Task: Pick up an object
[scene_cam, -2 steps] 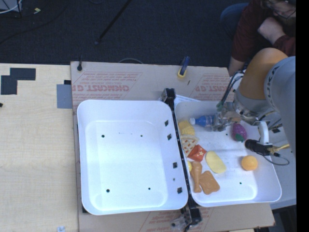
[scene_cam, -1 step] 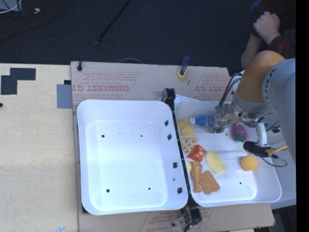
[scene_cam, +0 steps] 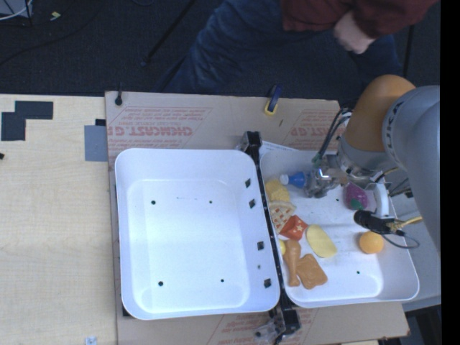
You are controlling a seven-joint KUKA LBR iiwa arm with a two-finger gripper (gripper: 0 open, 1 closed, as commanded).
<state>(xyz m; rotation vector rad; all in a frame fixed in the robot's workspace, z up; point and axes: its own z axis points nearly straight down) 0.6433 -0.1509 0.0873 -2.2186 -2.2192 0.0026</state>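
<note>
**Ana:** While the arm (scene_cam: 402,131) reaches in from the right, where does the camera view put the gripper (scene_cam: 320,182)?

**Ben:** Low over the upper part of the right bin (scene_cam: 402,282), close beside a small blue piece (scene_cam: 295,180) and a yellow lump (scene_cam: 277,190). I cannot tell whether the claw is open or closed; it is dark and blurred there, and I see nothing clearly caught in it.

**Ana:** And the things it might pick?

**Ben:** All in the right bin: a waffle-like piece (scene_cam: 282,210), a red piece (scene_cam: 293,227), a pale yellow oval (scene_cam: 321,241), an orange ball (scene_cam: 371,242), a purple item (scene_cam: 355,195) and two tan-orange shapes (scene_cam: 305,268) near the front.

**Ana:** What could go wrong?

**Ben:** The objects by the divider (scene_cam: 260,207) are crowded, touching or overlapping. I'd judge a closing claw could nudge one aside or pinch two at once. That wall also leaves little room on the left.

**Ana:** Any open space?

**Ben:** The bin floor toward its front right is bare, and the left bin (scene_cam: 133,228) offers wide clear floor. The ball and the oval stand apart from the rest, likely easier targets.
</note>
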